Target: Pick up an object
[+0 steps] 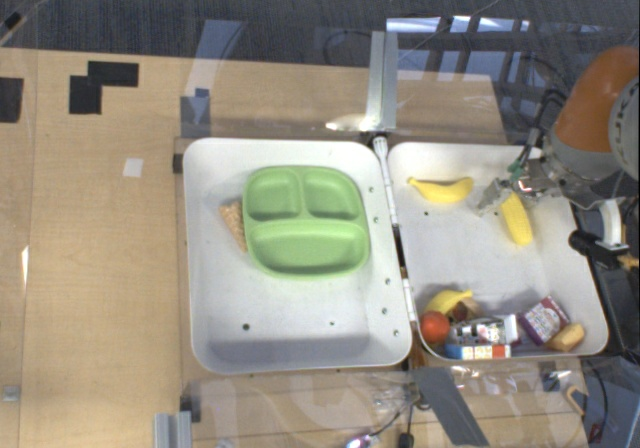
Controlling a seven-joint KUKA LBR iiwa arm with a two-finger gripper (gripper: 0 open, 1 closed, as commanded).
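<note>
In the right bin point(450, 246), a yellow banana point(441, 190) lies near the back wall. A second long yellow piece point(517, 220) lies to its right, slanting toward the front. My gripper point(507, 192) hangs low over the back end of that yellow piece, between it and the banana; whether it touches the piece cannot be told. The grey arm with its orange band point(598, 106) reaches in from the right edge. Nothing shows as lifted off the bin floor.
At the right bin's front lie a small banana point(455, 298), a red round fruit point(435, 327), a printed box point(485, 332), a purple packet point(545, 317) and a tan piece point(568, 338). The left bin point(215, 326) holds a green divided plate point(303, 219) and a brown cracker point(234, 225).
</note>
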